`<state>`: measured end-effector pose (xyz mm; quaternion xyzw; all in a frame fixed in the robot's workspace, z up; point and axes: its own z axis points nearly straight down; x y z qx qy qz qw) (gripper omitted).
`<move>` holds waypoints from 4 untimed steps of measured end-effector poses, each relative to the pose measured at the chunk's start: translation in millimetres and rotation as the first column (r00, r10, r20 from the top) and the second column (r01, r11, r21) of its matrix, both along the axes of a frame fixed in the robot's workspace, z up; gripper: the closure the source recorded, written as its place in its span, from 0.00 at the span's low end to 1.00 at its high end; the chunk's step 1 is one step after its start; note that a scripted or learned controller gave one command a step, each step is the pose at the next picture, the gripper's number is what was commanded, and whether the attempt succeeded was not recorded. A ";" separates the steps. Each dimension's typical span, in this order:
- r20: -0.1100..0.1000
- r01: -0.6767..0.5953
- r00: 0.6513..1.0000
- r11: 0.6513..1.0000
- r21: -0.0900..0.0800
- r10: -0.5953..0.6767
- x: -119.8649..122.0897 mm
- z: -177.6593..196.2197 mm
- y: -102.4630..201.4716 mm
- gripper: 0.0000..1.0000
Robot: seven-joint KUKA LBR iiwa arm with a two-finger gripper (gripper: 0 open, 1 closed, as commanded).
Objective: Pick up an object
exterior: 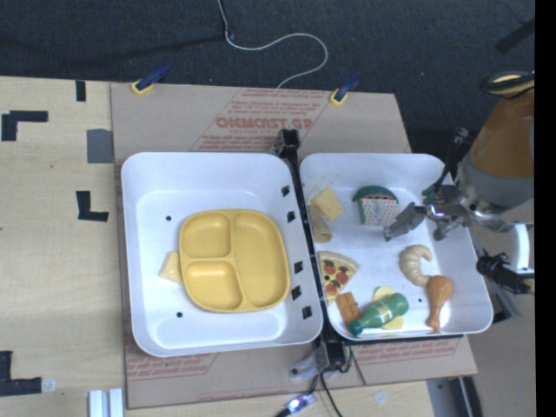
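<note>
My gripper [422,225] hangs over the upper right part of the right bin [460,259], open, with nothing between its fingers. A green-rimmed watermelon slice [376,205] lies just to its left, and a pale croissant [417,263] sits just below it. Further down are a chicken drumstick [439,299] and a green bottle [380,312]. A pizza slice [337,270], a yellow cheese wedge [327,204] and a small tan roll [322,230] lie along the bin's left side.
The left bin [148,198] holds a yellow divided plate [234,259] with a yellow flat piece [169,268] tucked by its left edge. A small orange piece [347,304] lies beside the bottle. Black clips join the bins along the middle wall [300,224].
</note>
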<state>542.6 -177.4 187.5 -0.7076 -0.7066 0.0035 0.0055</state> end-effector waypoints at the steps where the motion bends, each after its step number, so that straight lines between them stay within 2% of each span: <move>1: 0.011 -0.002 1.000 1.000 -0.002 0.002 2.8 5.3 -0.1 0.00; 2: 0.007 -0.003 1.000 1.000 -0.002 0.003 5.7 -39.8 4.5 0.00; 3: 0.017 -0.004 1.000 1.000 -0.007 0.004 3.1 -82.4 9.9 0.00; 4: 0.011 -0.004 1.000 1.000 -0.004 0.004 3.1 -103.8 10.9 0.00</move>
